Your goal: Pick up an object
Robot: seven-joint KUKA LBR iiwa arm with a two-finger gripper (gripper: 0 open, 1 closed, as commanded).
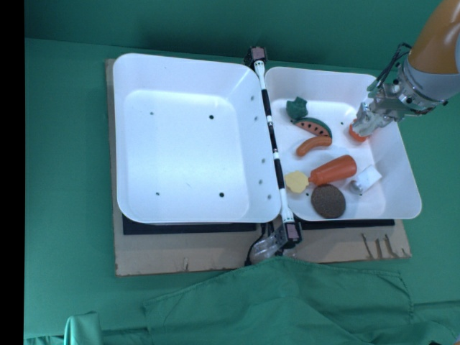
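Green cloth (287, 300) lies bunched at 6 o'clock, nearest the lens, overlapping the cardboard sheet (180, 261) under both bins. Left bin (187, 135): bare white floor, a few dark dots. Right bin (402, 192): dark green piece (296, 108), watermelon slice (313, 126), sausage (313, 146), yellow piece (296, 182), orange carrot-like piece (333, 169), brown disc (328, 201), small white block (366, 178). Gripper (365, 126) sits at 3 o'clock over a red-orange object (356, 134) by the bin's right wall; grip state cannot be told.
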